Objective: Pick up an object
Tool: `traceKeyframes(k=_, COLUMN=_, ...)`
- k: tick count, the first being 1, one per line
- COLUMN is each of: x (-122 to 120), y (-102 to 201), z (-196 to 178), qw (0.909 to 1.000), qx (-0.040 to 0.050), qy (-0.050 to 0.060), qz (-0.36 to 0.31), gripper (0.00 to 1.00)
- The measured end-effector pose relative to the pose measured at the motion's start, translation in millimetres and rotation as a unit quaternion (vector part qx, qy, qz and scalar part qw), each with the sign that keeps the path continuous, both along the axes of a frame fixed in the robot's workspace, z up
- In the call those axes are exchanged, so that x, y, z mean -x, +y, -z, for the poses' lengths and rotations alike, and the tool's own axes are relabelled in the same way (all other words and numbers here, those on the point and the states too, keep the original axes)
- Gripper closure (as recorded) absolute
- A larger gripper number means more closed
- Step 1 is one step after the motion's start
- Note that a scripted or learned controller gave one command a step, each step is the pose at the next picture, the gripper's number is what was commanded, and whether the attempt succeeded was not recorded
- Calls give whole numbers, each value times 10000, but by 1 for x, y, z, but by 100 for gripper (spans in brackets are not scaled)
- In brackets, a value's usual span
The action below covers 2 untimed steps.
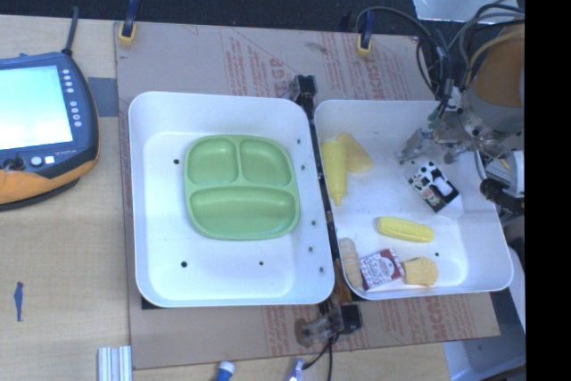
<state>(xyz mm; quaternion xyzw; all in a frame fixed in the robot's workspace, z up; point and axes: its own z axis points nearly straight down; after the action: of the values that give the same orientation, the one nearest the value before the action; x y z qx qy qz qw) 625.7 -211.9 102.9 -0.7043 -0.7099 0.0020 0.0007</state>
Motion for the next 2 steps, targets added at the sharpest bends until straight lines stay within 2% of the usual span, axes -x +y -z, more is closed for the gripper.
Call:
traceKeyframes(k=1, x=54, y=40, z=11, qw=10000, qx=0, qy=-14, qz=20, gripper=0)
traceKeyframes(k=2, x=53, y=-1, z=11, qw=10000, qx=-3, qy=-11, qz=27, gripper=0)
